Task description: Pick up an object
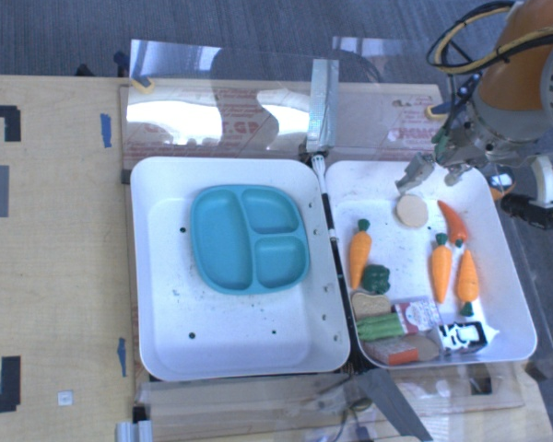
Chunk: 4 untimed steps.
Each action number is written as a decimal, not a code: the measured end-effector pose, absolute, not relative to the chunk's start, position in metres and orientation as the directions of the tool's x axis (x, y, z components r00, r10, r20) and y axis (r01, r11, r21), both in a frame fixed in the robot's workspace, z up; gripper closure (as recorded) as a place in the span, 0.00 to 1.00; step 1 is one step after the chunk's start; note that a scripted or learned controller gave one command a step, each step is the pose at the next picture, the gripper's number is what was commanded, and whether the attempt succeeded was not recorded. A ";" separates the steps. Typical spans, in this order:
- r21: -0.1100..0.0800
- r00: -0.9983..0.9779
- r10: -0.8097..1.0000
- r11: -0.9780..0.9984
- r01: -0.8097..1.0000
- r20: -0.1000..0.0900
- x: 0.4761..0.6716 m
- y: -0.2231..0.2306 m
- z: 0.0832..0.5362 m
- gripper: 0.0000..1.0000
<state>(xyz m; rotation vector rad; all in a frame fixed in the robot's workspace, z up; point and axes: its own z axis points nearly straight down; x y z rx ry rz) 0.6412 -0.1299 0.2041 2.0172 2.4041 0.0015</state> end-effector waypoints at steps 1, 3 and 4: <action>-0.008 -0.129 0.992 0.129 0.992 0.002 0.578 -0.174 0.092 0.00; 0.015 -0.132 0.991 0.132 0.991 0.008 0.555 -0.208 0.099 1.00; 0.006 -0.048 0.999 0.048 0.999 -0.001 0.609 -0.188 0.152 1.00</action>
